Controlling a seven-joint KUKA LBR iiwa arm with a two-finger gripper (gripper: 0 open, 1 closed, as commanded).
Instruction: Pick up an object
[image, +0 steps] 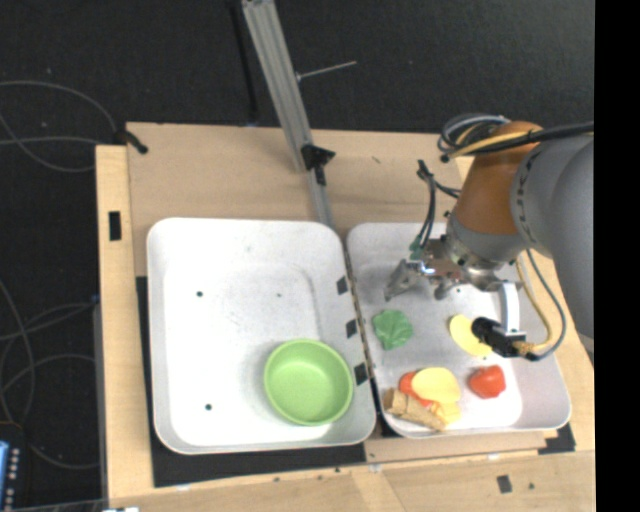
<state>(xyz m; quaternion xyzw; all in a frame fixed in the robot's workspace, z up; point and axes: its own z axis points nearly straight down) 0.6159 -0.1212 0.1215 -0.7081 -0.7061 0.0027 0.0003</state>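
Note:
My gripper (418, 284) hangs over the right bin (375, 250), fingers spread open with nothing between them. A green leafy toy (393, 328) lies just below and left of the fingertips, apart from them. Right of the gripper lies a yellow piece (463, 333) partly under a black cable end. At the bin's front sit a yellow and red toy (431, 386), a tan piece (414, 410) and a red toy (487, 382). A green bowl (308, 381) rests in the left bin (220, 290).
A slanted metal pole (285, 90) rises behind the bins, ending near the divider between them. Cables loop around the orange wrist band (490, 195). The wooden bench (220, 170) surrounds both bins.

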